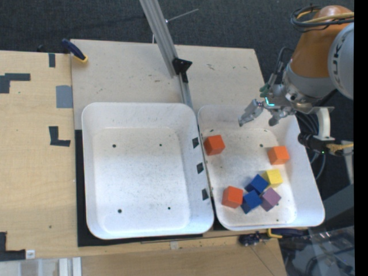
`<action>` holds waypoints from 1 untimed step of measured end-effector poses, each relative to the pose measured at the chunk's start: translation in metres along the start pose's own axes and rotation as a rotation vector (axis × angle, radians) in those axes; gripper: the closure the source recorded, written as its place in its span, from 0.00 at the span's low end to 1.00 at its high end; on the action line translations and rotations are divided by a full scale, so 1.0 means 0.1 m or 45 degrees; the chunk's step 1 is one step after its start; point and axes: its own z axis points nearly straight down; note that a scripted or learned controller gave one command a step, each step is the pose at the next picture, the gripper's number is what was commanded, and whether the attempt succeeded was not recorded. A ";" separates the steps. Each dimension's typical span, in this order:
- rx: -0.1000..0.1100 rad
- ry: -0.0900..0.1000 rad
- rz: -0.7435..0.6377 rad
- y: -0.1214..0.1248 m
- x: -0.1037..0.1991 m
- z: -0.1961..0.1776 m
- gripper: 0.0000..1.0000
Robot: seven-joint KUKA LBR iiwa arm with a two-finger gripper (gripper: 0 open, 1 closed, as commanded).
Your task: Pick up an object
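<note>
Blocks lie loose in the right bin (305, 209), the likely targets, while the left bin (92, 119) sits beside it on the desk (34, 154). The arm (322, 50) reaches in from the right. Its hand (263, 115) hovers over the bin's far edge, fingers spread, holding nothing. One orange block (214, 144) sits alone, easiest to grasp; the rest crowd the near corner.

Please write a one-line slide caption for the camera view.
Open gripper above right bin holding six small blocks.
</note>
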 end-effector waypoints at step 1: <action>-0.006 -0.001 -0.002 0.01 0.00 -0.03 0.00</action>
